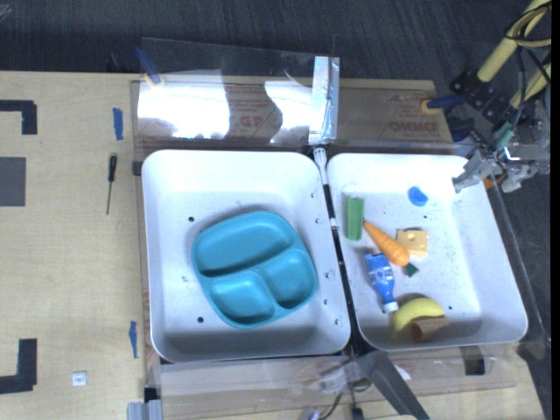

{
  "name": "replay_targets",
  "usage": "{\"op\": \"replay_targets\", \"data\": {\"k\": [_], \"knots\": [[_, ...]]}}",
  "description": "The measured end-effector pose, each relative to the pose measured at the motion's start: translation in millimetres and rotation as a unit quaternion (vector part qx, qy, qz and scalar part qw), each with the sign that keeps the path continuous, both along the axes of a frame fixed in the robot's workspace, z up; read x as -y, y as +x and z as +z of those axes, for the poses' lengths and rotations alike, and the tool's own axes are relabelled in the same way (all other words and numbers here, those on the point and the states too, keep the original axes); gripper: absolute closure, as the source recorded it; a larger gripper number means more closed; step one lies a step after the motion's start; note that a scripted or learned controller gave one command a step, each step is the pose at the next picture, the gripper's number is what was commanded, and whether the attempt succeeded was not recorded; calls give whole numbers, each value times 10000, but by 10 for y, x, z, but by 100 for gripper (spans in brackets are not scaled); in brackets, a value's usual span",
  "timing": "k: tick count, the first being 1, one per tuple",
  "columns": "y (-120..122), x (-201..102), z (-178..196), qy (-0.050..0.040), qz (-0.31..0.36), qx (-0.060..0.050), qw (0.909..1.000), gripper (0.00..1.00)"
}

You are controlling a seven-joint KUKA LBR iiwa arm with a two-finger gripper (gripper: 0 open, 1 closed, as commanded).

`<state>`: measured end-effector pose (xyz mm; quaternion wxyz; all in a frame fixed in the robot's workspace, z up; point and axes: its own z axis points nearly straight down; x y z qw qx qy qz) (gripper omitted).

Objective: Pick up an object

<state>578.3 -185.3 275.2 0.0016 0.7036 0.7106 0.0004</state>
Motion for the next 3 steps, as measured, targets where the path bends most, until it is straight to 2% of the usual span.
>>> {"op": "replay_targets", "data": {"k": [1, 2, 3], "knots": [[15, -460, -1280, 16, 482, -41, 9988, 0], [-202, -630, -1878, 3, 392, 18, 9992, 0], [-577, -269, -1879, -3, 440, 3, 9990, 0]]}}
